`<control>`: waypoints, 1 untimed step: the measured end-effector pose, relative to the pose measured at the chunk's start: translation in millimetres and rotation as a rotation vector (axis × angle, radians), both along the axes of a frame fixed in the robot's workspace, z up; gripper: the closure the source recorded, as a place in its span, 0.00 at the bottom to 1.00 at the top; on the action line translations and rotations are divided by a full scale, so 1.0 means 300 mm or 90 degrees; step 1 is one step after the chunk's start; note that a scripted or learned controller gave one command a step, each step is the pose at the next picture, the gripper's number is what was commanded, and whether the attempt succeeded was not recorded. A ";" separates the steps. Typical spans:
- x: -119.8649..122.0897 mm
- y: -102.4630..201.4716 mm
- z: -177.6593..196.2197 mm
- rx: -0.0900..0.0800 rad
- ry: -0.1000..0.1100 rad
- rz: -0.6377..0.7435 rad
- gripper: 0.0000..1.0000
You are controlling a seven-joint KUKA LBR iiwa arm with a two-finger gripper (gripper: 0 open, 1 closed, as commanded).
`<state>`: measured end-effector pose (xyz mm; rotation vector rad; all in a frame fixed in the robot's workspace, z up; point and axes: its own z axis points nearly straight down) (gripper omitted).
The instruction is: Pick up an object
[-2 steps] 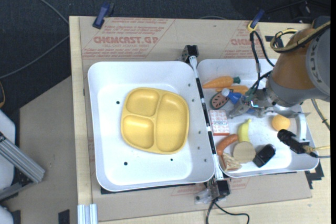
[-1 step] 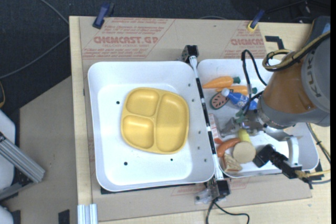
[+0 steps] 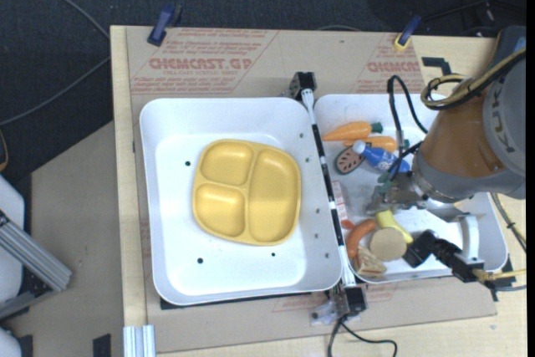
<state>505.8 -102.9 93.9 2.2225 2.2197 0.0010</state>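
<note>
Gripper (image 3: 391, 198) low in right bin (image 3: 493, 251), finger state unreadable (wrist blocks it). Best bet: settle squarely over 1 toy, yellow piece (image 3: 385, 219), before closing.

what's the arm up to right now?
The KUKA arm reaches in from the right over the right bin, its tool low among a clutter of small toy foods: a carrot, a round tan piece and a few others. Nothing visibly sits in the tool yet, so no pick is confirmed. The left bin holds a yellow divided plate, untouched.
</note>
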 end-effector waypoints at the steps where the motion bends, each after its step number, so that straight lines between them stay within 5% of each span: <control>1: 0.094 0.291 0.303 0.001 0.000 0.002 1.00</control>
